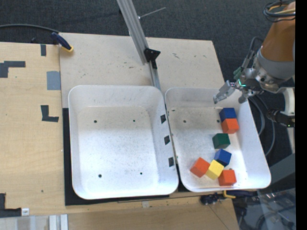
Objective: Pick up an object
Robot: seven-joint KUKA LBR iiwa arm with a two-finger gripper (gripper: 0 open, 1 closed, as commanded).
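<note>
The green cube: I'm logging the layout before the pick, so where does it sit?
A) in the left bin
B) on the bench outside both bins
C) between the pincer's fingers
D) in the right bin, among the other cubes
D: the green cube lies in the right bin, below the blue cube and orange cube.

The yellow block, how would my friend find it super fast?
Look in the right bin, near its front edge, where four blocks bunch together. The yellow block sits between an orange block and a red-orange block. It's the only yellow one.
</note>
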